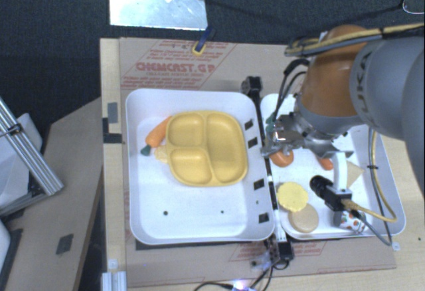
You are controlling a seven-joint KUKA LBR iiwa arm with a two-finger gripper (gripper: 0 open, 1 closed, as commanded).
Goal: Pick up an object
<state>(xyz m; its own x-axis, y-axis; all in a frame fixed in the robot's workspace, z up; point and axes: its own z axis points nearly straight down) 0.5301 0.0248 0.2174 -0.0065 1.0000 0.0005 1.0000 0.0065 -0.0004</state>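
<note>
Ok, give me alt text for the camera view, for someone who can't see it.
The arm reaches into the right bin, its tool low over an orange item near yellow and tan discs. The left bin holds a yellow divided tray with a carrot beside it.

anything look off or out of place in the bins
The yellow divided plate in the left bin sits skewed, and it lies partly over a toy carrot at its upper-left edge. Nothing looks spilled or broken.
</note>
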